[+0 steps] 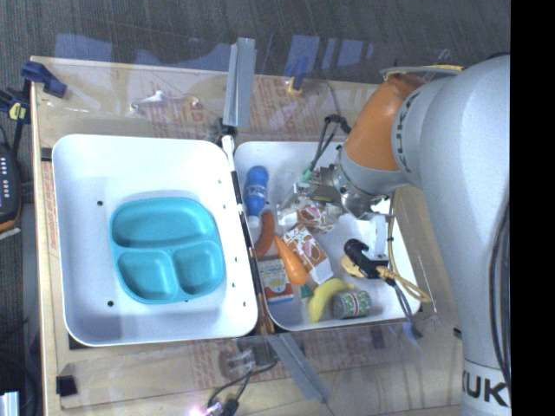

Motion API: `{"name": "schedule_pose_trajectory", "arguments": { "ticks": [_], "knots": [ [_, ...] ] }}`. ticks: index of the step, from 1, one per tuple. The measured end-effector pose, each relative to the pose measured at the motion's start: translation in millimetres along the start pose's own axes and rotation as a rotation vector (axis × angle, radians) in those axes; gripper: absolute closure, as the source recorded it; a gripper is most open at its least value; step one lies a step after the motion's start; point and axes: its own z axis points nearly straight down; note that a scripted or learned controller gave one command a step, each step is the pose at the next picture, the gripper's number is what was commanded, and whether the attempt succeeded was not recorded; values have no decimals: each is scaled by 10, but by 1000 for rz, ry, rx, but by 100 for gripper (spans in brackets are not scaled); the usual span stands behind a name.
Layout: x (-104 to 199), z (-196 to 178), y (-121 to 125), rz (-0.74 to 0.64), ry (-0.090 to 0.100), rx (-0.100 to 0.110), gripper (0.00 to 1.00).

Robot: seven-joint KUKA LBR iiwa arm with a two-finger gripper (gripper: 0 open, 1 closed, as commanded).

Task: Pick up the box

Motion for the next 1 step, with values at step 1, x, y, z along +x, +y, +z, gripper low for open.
{"name": "schedule_pose_trajectory", "arguments": {
  "ticks": [1],
  "knots": [
    [-227, 141, 64, 266, 9, -27, 0]
  ]
}}
